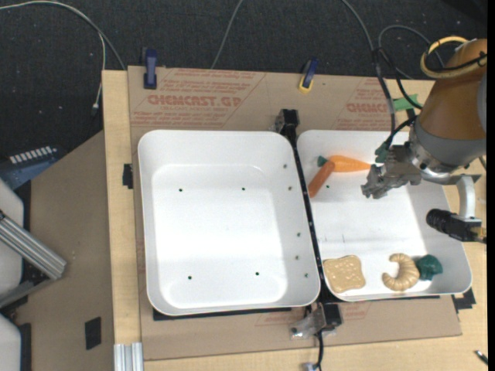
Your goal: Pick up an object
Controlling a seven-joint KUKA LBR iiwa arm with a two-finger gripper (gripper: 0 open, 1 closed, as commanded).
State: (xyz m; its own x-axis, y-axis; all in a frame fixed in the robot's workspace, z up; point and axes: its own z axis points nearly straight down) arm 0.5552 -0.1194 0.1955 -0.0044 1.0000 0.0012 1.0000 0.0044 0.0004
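Two white bins sit side by side on the bench; the left bin carries nothing to pick. The right bin holds everything. The arm reaches in over its far right corner, and the gripper hangs just beside the tip of one carrot lying along the far edge. Whether the fingers are wide or narrow cannot be told from this angle; nothing shows between them. A second carrot leans against the left wall. Toast, a croissant and a small green piece line the near edge. The nearest carrot looks the likeliest target: shift left over its middle, straddle it crosswise, then descend and close.
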